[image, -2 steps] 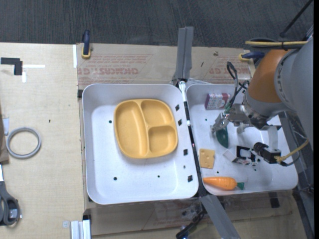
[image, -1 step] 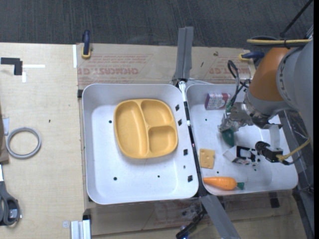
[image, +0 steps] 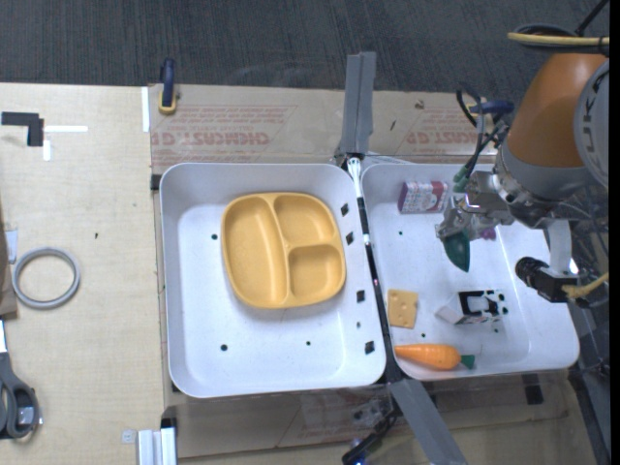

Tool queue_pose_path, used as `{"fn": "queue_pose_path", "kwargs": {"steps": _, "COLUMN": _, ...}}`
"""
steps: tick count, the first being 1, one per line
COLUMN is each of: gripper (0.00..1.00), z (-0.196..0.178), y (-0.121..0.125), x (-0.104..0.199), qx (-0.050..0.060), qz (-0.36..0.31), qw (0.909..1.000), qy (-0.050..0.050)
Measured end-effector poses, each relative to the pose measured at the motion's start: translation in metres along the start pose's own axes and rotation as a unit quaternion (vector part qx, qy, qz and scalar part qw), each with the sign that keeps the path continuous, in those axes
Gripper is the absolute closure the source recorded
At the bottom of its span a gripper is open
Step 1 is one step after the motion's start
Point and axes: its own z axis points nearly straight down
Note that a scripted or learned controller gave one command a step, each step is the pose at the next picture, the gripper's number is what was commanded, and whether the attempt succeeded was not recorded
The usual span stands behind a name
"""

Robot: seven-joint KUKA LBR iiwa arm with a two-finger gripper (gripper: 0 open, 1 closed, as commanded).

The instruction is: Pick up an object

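Note:
My gripper [image: 463, 229] hangs over the upper middle of the right bin [image: 542, 352], shut on a dark green pointed object [image: 457, 252] that dangles from its fingertips. Loose on the same bin's floor are a purple-and-white bottle [image: 421, 198] at the back left, a yellow cheese slice [image: 403, 308] by the left wall, an orange carrot [image: 429, 356] at the front, and a black-and-white piece [image: 480, 305] just below the gripper. The arm's orange band [image: 557, 105] looms above the bin's back right corner.
The left bin [image: 194, 356] holds a yellow divided plate [image: 283, 250]. On the bench at the left lie a grey ring [image: 44, 277] and scissors [image: 17, 405]. A grey divider bar [image: 358, 105] runs between the bins.

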Motion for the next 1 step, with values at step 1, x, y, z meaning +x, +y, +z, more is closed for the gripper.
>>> {"fn": "queue_pose_path", "kwargs": {"steps": 1, "gripper": 1.00, "z": -0.0075, "y": 0.0002, "x": -0.0004, "qx": 0.002, "qz": -0.001, "qw": 1.0000, "qy": -0.001}}
